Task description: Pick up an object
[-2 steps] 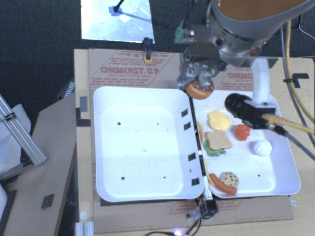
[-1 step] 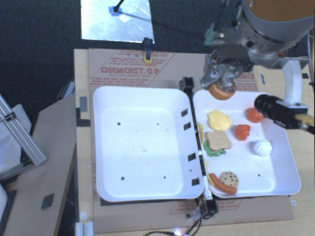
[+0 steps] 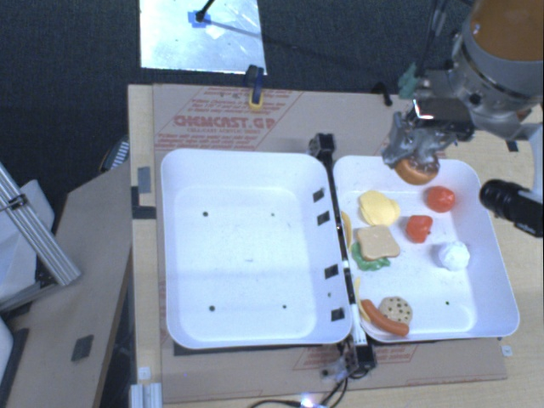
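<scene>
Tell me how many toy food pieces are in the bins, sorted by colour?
Red: 2, a round one and a smaller one.
Yellow: 1.
White: 1.
Brown or tan: 2, a bun-like piece under the gripper and a speckled cookie.
Mixed colours: 2, a sandwich and a hot dog.
Total: 8, all in the right bin.

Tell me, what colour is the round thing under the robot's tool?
Orange-brown bun-like item, seen in the camera view.

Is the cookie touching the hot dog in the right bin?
Touching. In the camera view the cookie lies against the hot dog at the near edge of the right bin; their outlines overlap, with no white floor between them.
</scene>
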{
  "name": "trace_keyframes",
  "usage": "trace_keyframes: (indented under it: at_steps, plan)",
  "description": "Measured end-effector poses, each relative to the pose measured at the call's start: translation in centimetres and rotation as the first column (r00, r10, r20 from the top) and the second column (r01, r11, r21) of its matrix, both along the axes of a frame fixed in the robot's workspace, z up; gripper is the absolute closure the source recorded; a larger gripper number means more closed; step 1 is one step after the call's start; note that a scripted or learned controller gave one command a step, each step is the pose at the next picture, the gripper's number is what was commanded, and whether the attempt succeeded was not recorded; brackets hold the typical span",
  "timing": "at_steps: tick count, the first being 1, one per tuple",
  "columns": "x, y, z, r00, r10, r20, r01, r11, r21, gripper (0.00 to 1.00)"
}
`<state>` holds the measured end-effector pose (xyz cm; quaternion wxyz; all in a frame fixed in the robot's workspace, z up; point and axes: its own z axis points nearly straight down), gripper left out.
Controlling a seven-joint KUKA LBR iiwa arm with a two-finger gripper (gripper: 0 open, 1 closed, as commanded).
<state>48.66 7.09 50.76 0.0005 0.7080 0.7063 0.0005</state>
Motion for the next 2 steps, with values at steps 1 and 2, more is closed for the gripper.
trace_keyframes:
  at_steps: [1, 2]
  plan:
    - [0.0, -5.8, -1.2, 1.000, -0.001, 0.001, 0.001, 1.000, -0.001, 1.00]
    - [0.0, -8.4, -8.3, 1.000, 0.001, -0.004, -0.001, 1.000, -0.001, 1.00]
